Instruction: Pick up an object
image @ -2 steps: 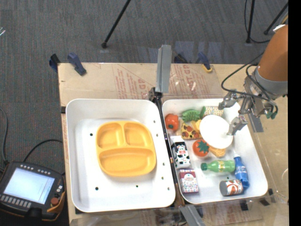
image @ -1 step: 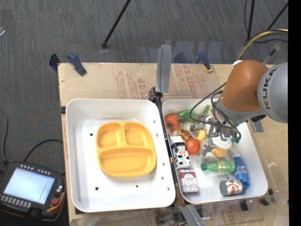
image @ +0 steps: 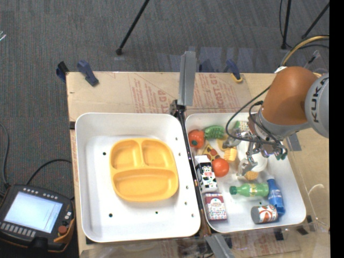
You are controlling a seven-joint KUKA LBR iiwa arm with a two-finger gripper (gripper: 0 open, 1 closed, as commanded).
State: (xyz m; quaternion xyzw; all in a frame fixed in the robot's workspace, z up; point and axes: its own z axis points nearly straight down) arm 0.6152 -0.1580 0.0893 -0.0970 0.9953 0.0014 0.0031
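My gripper (image: 251, 161) hangs low over the middle of the right bin (image: 297, 198), beneath the orange wrist band. Right under it lies a small tan object (image: 250, 174), partly hidden by the gripper. Around it lie a red tomato (image: 220, 167), a yellow piece (image: 230, 154), a green vegetable (image: 215, 131) and a red pepper (image: 196, 138). Nearer the front sit a green bottle (image: 250, 190), a blue bottle (image: 275, 195), a can (image: 264, 214), a cow-print carton (image: 206, 177) and a red box (image: 216, 206).
The left bin (image: 91, 198) holds a yellow divided plate (image: 144, 169). A grey upright post (image: 187, 82) stands behind the wall between the bins. Cables loop off the wrist over the right bin's back. A teach pendant (image: 35, 215) lies at bottom left.
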